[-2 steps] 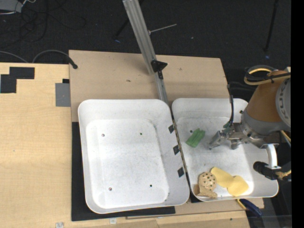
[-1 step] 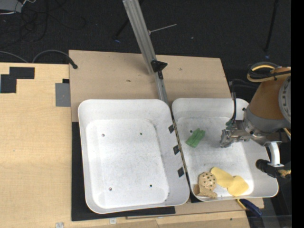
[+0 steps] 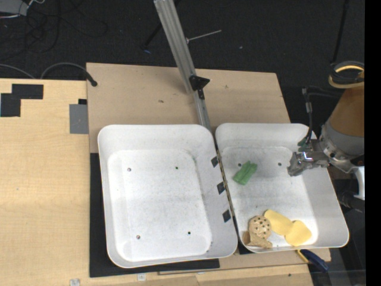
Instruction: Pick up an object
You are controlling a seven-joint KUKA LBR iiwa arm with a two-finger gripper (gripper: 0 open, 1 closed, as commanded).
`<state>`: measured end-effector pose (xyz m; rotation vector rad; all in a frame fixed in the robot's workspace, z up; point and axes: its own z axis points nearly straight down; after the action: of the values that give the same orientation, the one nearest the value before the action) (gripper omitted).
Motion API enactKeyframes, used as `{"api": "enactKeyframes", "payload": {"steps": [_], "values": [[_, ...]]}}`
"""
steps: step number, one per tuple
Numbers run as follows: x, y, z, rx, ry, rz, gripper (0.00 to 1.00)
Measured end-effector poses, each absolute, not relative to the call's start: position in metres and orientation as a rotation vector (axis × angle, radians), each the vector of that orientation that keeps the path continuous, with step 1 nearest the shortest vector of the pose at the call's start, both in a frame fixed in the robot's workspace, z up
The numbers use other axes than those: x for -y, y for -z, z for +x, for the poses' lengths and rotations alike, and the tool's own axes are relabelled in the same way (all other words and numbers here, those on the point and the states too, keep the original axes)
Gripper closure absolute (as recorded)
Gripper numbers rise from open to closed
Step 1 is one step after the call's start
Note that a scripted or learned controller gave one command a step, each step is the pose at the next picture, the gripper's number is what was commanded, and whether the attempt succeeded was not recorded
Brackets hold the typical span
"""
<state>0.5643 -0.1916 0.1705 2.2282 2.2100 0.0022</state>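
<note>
Because the arm (image 3: 348,121) reaches in from the right, its gripper (image 3: 297,163) hangs over the right bin (image 3: 280,137), near that bin's right wall and with nothing between its fingers. Whether the fingers are spread or pressed together cannot be told at this size. Two white bins sit side by side on the bench (image 3: 149,94), so that things can be taken from one and, likely, dropped in the other; the left bin (image 3: 119,139) holds nothing that can be made out. Three things lie in the right bin: one green block (image 3: 244,173) near its middle, left of the gripper and apart from it, and, at the near edge, one yellow piece (image 3: 289,227) touching one tan, spotted lump (image 3: 258,229). Judging by the gap, the green block seems the likeliest pick, though nothing is grasped yet.
</note>
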Motion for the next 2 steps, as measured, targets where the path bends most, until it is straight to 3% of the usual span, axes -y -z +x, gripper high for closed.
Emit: {"api": "enactKeyframes", "payload": {"steps": [1,2], "values": [[0.193,-0.210,0.565,-2.220,-0.002,2.220,1.00],[0.138,-0.222,0.572,-2.226,0.000,2.217,1.00]]}}
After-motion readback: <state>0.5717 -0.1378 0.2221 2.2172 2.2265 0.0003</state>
